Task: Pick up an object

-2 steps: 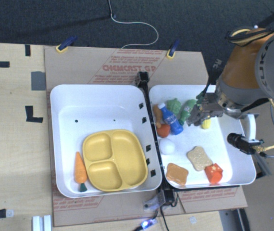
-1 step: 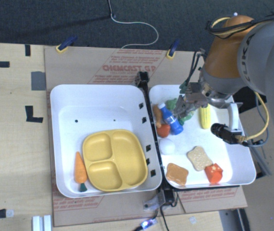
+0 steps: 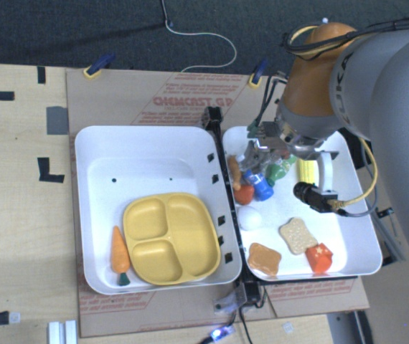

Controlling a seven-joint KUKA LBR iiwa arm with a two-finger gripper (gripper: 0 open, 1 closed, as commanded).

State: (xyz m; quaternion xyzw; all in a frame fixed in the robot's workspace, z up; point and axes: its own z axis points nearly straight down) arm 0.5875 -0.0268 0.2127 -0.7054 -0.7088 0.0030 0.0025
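In the left bin [image 3: 93, 156] a toy carrot [image 3: 120, 251] is lying just beside the yellow divided plate [image 3: 171, 237]. Right of the plate, the gripper [image 3: 256, 165] is hanging over a blue object [image 3: 261, 186] — I cannot tell its state — with toy bread [image 3: 297, 235] near.

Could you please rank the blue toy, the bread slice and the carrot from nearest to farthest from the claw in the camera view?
1. Blue toy, just below the claw, right bin.
2. Bread slice, lower right bin.
3. Carrot, left bin, beside the yellow plate.
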